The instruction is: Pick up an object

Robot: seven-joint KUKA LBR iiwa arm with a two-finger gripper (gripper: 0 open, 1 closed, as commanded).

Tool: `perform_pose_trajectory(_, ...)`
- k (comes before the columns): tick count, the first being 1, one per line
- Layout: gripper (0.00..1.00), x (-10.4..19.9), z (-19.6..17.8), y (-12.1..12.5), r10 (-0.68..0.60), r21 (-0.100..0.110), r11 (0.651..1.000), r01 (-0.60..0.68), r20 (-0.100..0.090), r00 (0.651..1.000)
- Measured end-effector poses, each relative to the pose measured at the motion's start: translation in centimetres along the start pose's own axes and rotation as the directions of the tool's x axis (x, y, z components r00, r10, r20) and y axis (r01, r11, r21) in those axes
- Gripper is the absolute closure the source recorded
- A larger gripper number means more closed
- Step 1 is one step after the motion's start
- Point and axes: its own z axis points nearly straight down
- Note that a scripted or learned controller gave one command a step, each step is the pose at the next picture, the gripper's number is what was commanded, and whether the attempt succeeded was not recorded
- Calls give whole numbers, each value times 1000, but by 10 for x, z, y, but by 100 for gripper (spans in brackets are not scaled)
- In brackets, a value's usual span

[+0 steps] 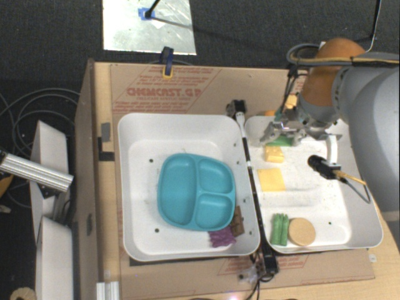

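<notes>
Yellow block (274,154) is lying at the far end of the right bin (362,230), with the hand (282,134) hovering just above it; whether the hand is apart or together, I cannot tell. Judging by this, the approach is underway, and lowering squarely onto the block comes next.

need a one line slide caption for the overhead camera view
KUKA arm's gripper low in the right bin near yellow blocks; teal divided plate in the left bin.
</notes>
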Motion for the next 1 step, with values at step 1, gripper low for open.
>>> perform_pose_trajectory(1,0,11,0,0,-1,0,1000,1,0,1000)
